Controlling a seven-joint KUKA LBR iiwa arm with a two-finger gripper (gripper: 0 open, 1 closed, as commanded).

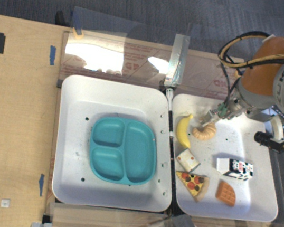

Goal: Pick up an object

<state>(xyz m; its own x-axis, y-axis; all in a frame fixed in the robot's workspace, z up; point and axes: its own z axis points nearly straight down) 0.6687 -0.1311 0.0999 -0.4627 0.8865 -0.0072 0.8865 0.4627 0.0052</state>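
Camera view: gripper [212, 117] sits just above the croissant [205, 131]; whether it is closed, unclear.

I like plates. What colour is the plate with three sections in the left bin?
Teal, a blue-green. The divided plate shows clearly in the camera view.

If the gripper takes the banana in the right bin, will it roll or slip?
The banana is curved and lies flat, so it probably rocks rather than rolls. Its smooth, tapering skin may slip between narrow fingers. It lies close to the bin wall, perhaps hindering access.
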